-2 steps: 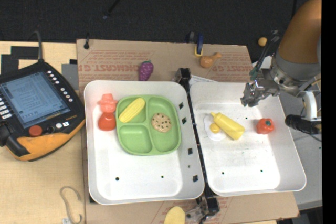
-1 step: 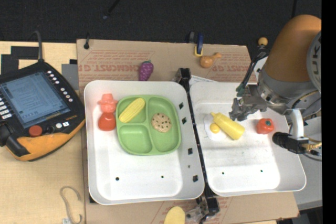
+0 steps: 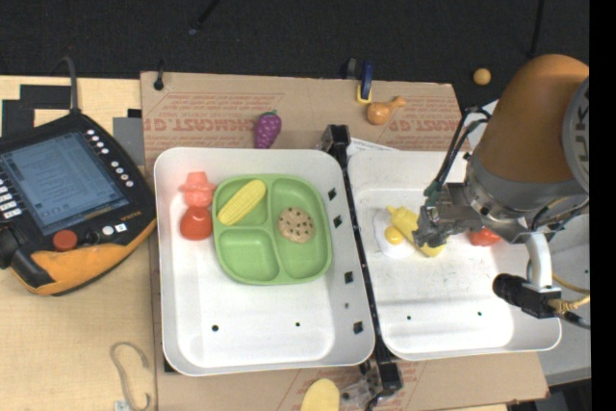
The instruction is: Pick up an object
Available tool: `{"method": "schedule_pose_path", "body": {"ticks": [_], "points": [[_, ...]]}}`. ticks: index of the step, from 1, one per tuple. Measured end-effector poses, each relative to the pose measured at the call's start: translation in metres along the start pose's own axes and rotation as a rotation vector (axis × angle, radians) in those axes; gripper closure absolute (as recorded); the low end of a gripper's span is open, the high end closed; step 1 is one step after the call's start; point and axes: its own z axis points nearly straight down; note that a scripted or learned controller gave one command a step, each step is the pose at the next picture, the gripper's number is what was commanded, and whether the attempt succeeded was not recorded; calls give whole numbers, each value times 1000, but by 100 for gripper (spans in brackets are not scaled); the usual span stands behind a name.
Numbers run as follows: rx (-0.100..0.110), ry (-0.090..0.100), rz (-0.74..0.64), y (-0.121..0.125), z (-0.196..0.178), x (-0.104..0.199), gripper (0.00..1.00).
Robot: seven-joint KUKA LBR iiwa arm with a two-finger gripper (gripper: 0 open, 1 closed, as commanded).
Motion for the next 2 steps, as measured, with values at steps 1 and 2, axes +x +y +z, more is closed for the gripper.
{"method": "schedule_pose_path", "body": {"ticks": [1, 2], "points": [[1, 0, -1, -34, 12, 41, 100], [-1, -1, 0, -48, 10, 56, 100]]}}
